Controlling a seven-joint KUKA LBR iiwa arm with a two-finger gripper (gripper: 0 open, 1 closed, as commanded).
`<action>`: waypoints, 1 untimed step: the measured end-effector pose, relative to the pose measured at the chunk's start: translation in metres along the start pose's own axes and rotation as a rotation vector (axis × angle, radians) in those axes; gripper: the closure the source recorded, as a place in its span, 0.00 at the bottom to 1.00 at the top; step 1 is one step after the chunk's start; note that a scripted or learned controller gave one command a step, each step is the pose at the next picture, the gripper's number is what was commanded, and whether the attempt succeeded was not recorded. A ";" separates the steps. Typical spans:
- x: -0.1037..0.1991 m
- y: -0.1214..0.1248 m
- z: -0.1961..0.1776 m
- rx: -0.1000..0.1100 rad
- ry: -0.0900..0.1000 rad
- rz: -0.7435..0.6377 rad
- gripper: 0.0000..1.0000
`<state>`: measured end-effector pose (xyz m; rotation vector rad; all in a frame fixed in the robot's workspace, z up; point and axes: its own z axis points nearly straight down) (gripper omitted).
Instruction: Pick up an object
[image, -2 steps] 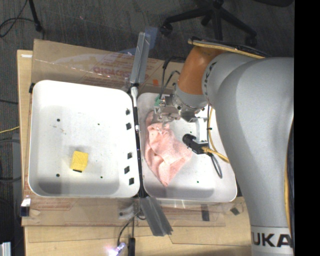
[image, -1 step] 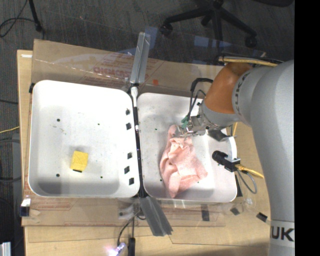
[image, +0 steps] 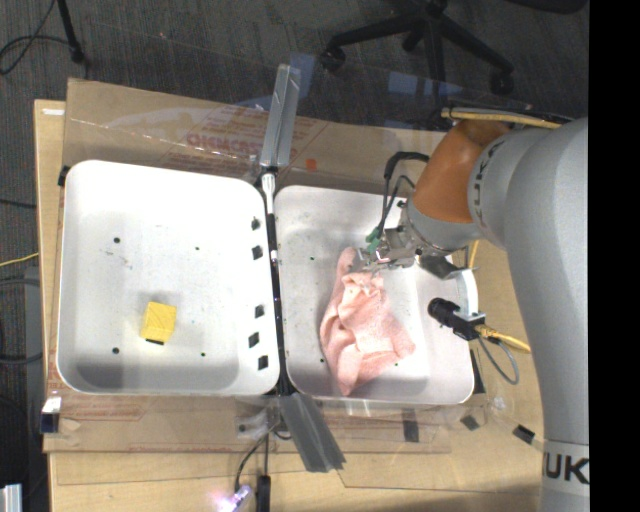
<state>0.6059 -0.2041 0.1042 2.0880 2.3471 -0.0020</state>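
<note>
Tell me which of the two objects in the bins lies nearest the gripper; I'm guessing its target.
The pink cloth, crumpled in the right bin, right by the gripper. The yellow block lies far off in the left bin.

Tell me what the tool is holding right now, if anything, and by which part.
It cannot be told. The tool is down at the top edge of the pink cloth in the right bin, but a grip isn't visible.

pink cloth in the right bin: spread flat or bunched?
Bunched. The pink cloth lies crumpled with folds and ridges in the right bin.
</note>
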 end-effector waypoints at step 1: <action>0.062 0.016 -0.090 0.002 0.001 0.131 1.00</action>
